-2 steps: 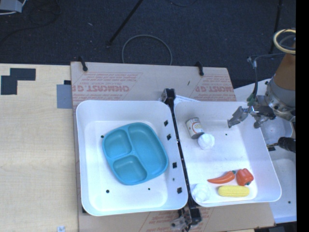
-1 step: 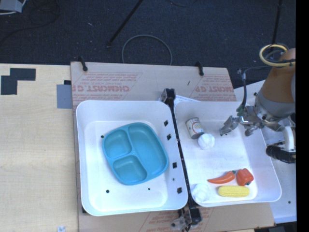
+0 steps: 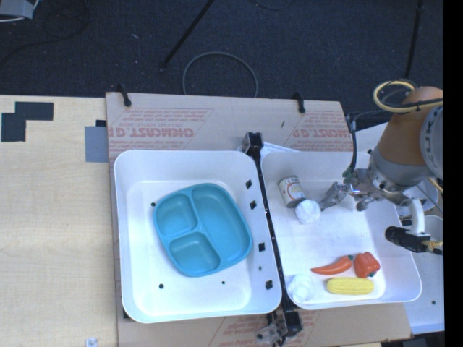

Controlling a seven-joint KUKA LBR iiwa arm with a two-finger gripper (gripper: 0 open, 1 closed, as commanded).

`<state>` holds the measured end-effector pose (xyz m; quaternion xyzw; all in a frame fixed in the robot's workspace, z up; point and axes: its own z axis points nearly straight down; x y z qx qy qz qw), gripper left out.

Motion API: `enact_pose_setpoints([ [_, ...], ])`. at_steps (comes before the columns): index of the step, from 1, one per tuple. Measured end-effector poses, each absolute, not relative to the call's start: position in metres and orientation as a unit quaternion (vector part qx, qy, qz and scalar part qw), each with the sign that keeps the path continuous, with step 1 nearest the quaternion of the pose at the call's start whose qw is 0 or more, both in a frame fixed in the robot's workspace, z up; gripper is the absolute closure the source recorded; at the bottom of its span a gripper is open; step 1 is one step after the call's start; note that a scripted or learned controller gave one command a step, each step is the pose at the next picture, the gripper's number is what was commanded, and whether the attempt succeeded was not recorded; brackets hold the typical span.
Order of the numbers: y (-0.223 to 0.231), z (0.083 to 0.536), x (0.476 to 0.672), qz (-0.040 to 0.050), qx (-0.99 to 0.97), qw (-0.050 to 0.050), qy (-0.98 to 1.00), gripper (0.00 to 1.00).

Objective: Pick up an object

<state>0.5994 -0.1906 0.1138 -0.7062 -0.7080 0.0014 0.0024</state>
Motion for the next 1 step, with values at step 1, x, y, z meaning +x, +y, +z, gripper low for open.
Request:
enact_pose_setpoints([
  [1, -0.1891, 0.0859, 0.5990, 0.0014, -0.707, 0.002, -0.708, 0.00],
])
